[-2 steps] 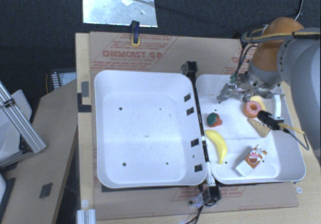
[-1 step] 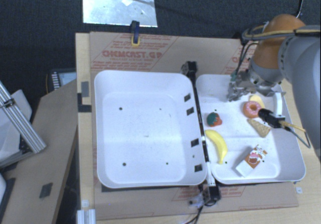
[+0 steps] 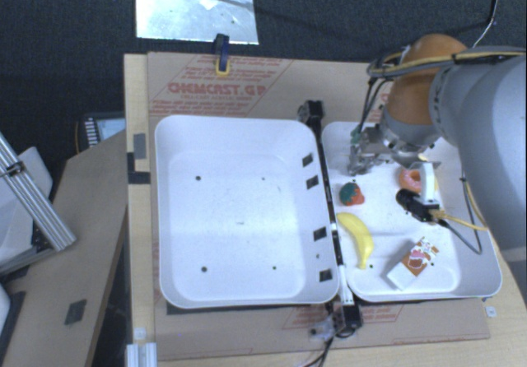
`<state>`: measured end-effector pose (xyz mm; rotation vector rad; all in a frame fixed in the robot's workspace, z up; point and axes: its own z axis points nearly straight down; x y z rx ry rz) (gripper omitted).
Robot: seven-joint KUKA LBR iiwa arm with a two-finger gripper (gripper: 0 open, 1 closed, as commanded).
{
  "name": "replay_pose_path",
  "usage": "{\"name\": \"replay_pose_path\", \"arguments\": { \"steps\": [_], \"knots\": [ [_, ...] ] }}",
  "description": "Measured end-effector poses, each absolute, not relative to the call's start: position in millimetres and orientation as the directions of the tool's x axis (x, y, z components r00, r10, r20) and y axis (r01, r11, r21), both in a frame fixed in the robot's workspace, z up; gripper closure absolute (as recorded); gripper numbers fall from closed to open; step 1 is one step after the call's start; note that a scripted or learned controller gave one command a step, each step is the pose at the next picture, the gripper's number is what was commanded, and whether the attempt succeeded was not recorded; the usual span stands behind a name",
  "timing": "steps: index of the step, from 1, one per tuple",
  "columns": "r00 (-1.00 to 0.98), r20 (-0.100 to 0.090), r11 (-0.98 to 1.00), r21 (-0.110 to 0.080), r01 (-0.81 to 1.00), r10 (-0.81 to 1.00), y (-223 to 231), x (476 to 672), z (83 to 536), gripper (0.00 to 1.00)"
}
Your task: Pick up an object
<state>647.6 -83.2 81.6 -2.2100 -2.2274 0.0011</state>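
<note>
Gripper [image 3: 360, 161] of mine hangs low near the right bin's [image 3: 482, 279] far left corner; its grip I cannot tell. Strawberry [image 3: 352, 192] lies just nearside, banana [image 3: 357, 235] beyond; descending here risks striking bare floor.

Pink object [image 3: 409, 178] in right bin, half behind arm [image 3: 478, 110].

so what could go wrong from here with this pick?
1. The tool hangs over bare floor near the back of the right bin, apart from the strawberry, so closing here would likely catch nothing.
2. The banana lies by the divider clips; a pick there could snag them.
3. The yellow cable trails low over the bin and could drag the small box.
</note>
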Motion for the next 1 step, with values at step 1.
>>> {"name": "replay_pose_path", "arguments": {
  "steps": [1],
  "knots": [
    [-0.006,0.000,0.006,0.000,1.000,1.000,-86.7,649.0,91.3,1.00]
  ]
}}
